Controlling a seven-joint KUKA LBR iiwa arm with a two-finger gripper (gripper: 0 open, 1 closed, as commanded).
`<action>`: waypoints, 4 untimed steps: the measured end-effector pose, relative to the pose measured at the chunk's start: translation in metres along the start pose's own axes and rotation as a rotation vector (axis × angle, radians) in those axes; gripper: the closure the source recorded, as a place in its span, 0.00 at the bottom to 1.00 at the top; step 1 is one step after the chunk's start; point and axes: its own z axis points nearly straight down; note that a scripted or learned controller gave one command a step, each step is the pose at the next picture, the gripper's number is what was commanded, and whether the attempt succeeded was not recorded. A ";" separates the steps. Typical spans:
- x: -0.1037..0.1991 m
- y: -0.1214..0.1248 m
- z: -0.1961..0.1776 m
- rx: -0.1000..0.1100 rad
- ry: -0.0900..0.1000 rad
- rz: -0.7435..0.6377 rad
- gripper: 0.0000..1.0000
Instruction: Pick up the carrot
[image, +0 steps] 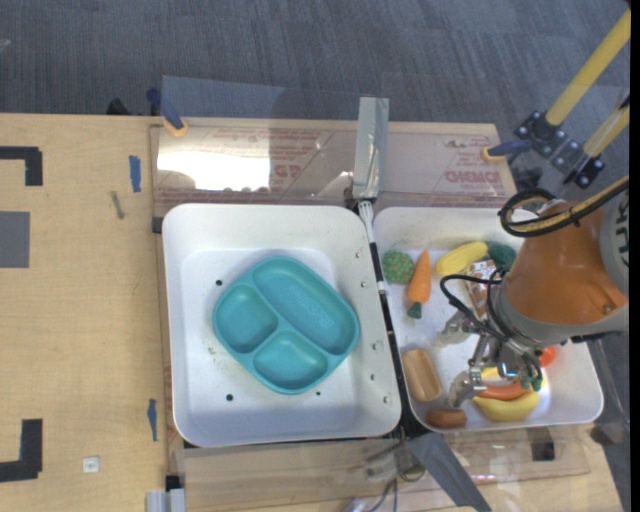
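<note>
Counter (70, 300) of pale wood at far left, with black marks and bits of blue tape. Next, left white bin (190, 240), holding teal divided plate (286, 322) with three compartments, lying flat near the middle. Further right, right white bin (585, 395) with toy food: green broccoli (398, 266) at upper left corner, carrot (420, 279) just beside it, lying free with the point towards the far wall, well apart from the fingers. Yellow corn (460, 258) right of the carrot. Lower down, bread roll (421, 375) and brown sausage (447, 418). Gripper (490, 372) low over yellow banana (507, 405) near front right; fingers apart or together, cannot tell. Grey arm with orange band (560, 275) above it.
</note>
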 end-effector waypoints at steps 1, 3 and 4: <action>-0.060 0.003 0.008 0.001 0.004 0.376 0.00; -0.157 0.003 0.011 0.022 0.043 0.420 0.00; -0.148 0.079 -0.094 -0.003 -0.003 0.578 0.00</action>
